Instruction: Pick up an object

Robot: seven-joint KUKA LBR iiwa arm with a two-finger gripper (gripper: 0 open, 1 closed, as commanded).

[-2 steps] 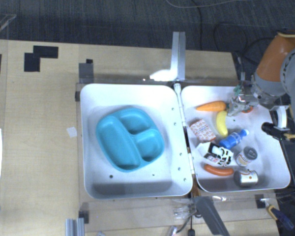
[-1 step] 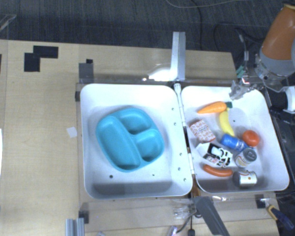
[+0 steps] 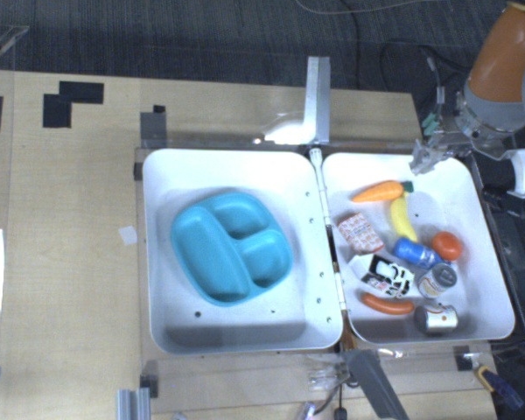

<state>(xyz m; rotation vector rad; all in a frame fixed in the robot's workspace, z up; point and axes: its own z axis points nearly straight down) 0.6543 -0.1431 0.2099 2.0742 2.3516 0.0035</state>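
Objects for picking crowd the right-hand shallow white plastic bin (image 3: 481, 234); the left white bin (image 3: 171, 199) bears a big blue divided plastic plate (image 3: 232, 248). The grey arm's two-finger gripper (image 3: 430, 153) hangs over the right bin's far rim, nothing seen between its fingers; whether they stand apart or together I cannot tell. The orange toy carrot (image 3: 378, 192) touches the yellow banana (image 3: 403, 220), with the small blue bottle (image 3: 415, 253) just beside, so a descent could likely nudge neighbours or clip the rim.
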